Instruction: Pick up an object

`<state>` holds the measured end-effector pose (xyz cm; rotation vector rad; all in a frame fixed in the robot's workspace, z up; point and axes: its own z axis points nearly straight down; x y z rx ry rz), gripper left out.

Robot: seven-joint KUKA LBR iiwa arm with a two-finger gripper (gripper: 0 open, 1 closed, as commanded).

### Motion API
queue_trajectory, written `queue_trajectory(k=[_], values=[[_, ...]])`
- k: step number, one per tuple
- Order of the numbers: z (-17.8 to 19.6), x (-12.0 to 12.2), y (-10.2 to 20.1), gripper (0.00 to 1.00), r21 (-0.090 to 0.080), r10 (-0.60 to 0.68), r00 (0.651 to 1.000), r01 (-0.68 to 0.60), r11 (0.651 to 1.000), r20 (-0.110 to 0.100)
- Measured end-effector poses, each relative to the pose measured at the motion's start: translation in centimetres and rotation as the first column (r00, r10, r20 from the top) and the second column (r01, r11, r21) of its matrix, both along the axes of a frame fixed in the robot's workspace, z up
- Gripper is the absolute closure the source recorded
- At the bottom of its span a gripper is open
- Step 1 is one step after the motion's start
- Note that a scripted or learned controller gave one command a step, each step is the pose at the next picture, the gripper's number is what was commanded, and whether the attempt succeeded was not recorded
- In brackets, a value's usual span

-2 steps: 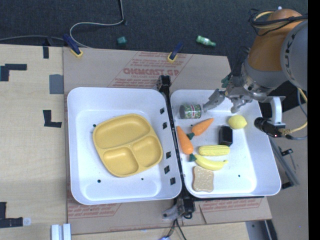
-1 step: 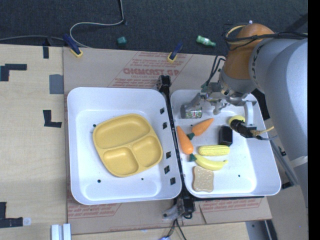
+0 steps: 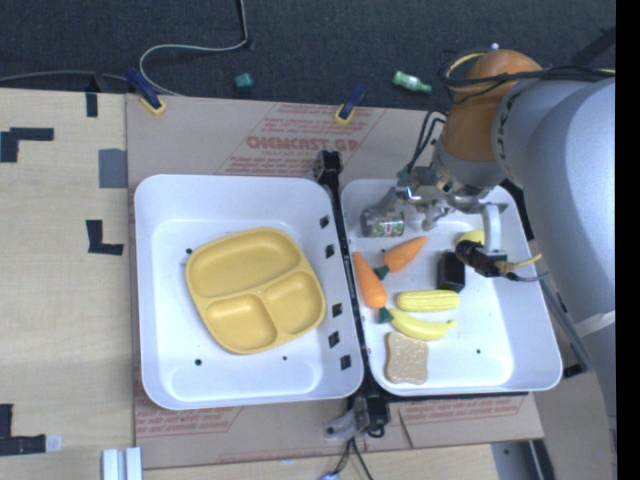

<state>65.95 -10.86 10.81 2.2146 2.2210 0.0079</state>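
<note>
My end effector [image 3: 386, 220] sits low in the right-hand bin [image 3: 520, 363], at its far corner by the divide; I cannot tell how far open it is, or whether it has hold of anything. Just beside it lies a carrot [image 3: 404, 254], with a second carrot [image 3: 370, 282], corn cob [image 3: 428, 301], banana [image 3: 420, 325] and bread slice [image 3: 407, 358] nearer the front.

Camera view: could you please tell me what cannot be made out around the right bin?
1. Far right corner of the right bin: hidden behind the arm.
2. Bin floor under the gripper: covered by the gripper itself.
3. Small green thing at top: too small to identify.
</note>
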Motion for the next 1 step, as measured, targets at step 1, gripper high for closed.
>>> queue_trajectory(k=[1], values=[[-2.19,-4.15,-2.24,0.00,-0.002,-0.002,1.000,0.002,1.000,-0.005]])
